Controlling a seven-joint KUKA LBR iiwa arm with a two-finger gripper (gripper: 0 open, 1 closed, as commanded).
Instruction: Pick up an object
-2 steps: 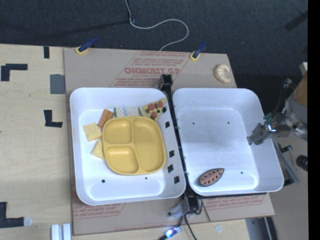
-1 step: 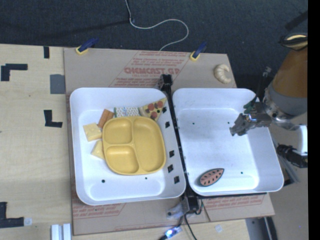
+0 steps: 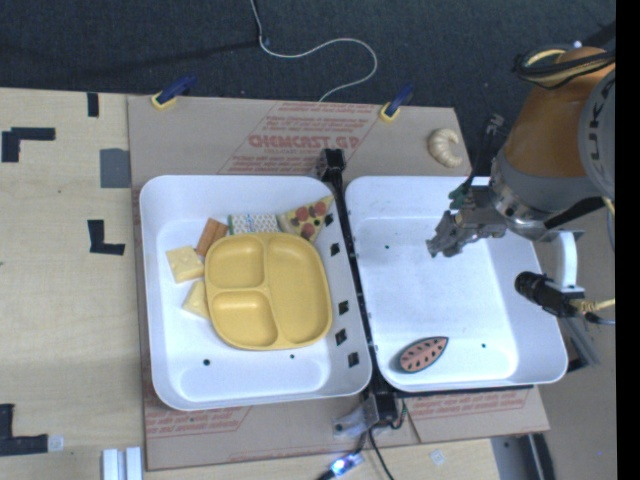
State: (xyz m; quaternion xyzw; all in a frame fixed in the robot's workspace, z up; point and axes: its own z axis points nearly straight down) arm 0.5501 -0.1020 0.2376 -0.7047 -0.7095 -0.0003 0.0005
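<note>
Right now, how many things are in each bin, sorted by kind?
Yellow divided plate, left bin: 1
Flat food-like pieces around the plate, partly hidden: at least 4
Brown oval piece, right bin: 1
Total: at least 6

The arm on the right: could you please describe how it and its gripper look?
The arm has a bulky rounded body, orange above the wrist and grey below it. The gripper is a small dark grey metal assembly with two short fingers. A white curved bracket and a black cylindrical part sit beside the wrist.
</note>
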